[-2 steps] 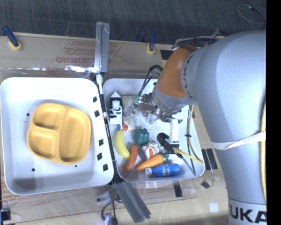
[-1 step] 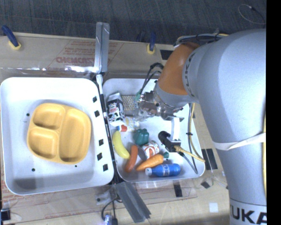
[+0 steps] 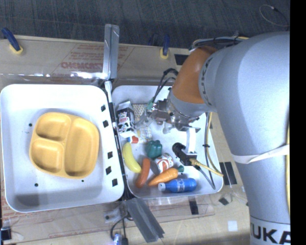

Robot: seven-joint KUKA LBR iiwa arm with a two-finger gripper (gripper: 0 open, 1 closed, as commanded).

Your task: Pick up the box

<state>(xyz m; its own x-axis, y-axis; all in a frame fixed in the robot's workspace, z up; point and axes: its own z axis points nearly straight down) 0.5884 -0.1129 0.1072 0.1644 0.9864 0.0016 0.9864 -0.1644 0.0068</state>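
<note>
While the tool (image 3: 152, 117) hovers low in the right bin (image 3: 214, 185), whether parted or together I cannot tell, the small box (image 3: 124, 120) stands just left, ungrasped. Approach is in hand; next it must shift left and close on it.

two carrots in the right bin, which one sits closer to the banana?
The darker orange carrot, lying beside the banana on the bin's left. The paler carrot lies farther right, above the blue bottle.

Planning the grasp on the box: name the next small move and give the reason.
Probably shift the tool toward the left wall of the right bin, since the box lies there beside the divider, above the banana, and the tool hangs a little to its right.
</note>
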